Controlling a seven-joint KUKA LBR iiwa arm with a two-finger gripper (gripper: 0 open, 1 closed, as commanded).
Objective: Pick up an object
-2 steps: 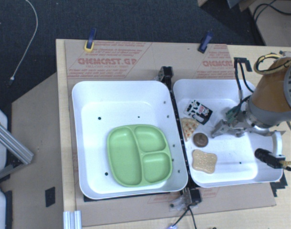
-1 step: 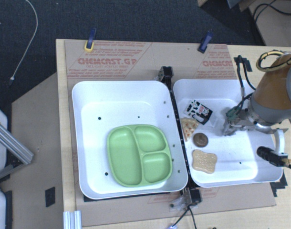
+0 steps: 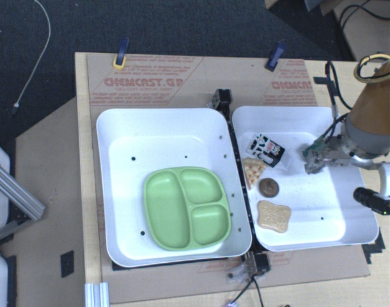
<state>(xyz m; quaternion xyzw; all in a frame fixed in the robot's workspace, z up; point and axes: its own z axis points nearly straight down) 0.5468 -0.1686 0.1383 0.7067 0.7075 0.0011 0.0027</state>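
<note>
In the right bin lie a black-and-white packet, a pale crisscross cracker, a round brown cookie and a tan slice of toast. My gripper hangs low over the bin's bare floor, right of the packet and a little above the cookie's level. It is apart from all of them, and nothing shows in its grasp. The arm with its orange band reaches in from the right.
The left bin holds a green divided plate. A black clamp sits where the bins meet at the back, and cables run along the right bin's far corner.
</note>
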